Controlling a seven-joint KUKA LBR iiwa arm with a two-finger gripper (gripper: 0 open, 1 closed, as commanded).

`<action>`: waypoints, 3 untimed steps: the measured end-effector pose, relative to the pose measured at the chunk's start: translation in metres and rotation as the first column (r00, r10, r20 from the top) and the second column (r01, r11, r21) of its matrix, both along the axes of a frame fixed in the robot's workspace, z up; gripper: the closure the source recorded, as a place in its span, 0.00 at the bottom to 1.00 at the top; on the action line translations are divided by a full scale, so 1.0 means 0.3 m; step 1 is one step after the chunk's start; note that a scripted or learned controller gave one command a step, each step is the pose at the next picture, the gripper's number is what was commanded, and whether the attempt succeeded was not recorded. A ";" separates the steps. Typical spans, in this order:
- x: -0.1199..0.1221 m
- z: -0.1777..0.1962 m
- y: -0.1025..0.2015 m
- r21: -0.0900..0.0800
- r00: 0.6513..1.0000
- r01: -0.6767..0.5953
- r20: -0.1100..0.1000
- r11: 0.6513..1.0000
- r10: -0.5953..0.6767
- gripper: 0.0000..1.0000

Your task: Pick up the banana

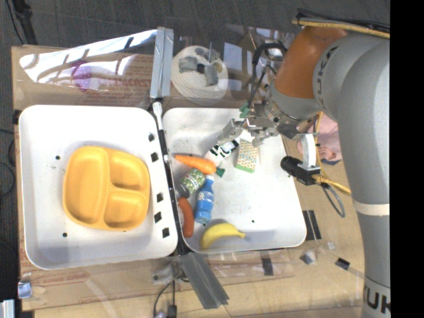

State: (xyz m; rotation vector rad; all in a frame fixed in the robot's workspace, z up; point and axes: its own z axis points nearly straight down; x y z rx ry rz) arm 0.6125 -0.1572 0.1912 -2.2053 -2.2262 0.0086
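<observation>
**Ana:** Since the banana [221,234] lies at the near edge of the right bin [285,207], almost against its front wall, where do you expect trouble?

**Ben:** At that wall. The gripper [246,126] hangs near the far side of the same bin, well apart from the fruit, so it has the whole bin to cross. If it comes down a little too close to the rim, a finger could strike the wall instead of straddling the banana.

**Ana:** Is it carrying anything now?

**Ben:** I cannot tell. The wrist is a tangle of metal and cable from this angle, and a green patterned packet [246,156] sits just below it. Whether that packet is touched or merely nearby is not clear to me.

**Ana:** And the neighbours?

**Ben:** The blue bottle [205,201] stands just beside the banana's far side, and the red sausage [187,217] lies close on its left. A descent that drifts away from the wall may knock the bottle or pinch it instead. The carrot [195,163] and the green can [193,180] lie further back, less of a risk.

**Ana:** The banana itself?

**Ben:** Curved and smooth, I judge. Gripped near a tip, it may swivel or slip out.

**Ana:** The yellow tray [106,187]?

**Ben:** In the left bin [40,244], out of the way.
</observation>
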 end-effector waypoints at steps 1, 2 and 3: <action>-0.205 -0.340 0.034 0.000 0.993 -0.115 0.003 0.993 0.115 0.00; -0.147 -0.330 0.083 -0.014 0.894 -0.447 0.009 0.894 0.447 0.00; -0.179 -0.333 0.192 -0.002 0.998 -0.067 0.005 0.998 0.067 0.00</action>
